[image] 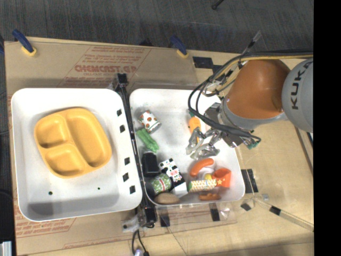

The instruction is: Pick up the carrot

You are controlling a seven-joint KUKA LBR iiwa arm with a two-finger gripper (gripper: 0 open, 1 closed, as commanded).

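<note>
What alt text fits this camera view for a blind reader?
The gripper hangs over the right bin just below the orange carrot. Toy foods cluster along that bin's near edge, and a yellow divided tray sits in the left bin.

We see the gripper (199,145) low in the right bin (170,97), just below the carrot (194,124) and above a red toy (201,166), while a yellow tray (72,141) lies in the left bin (24,196).

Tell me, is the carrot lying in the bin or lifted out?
Lying in the bin. The carrot rests on the right bin's white floor, just beside the gripper, not between its fingers.
</note>
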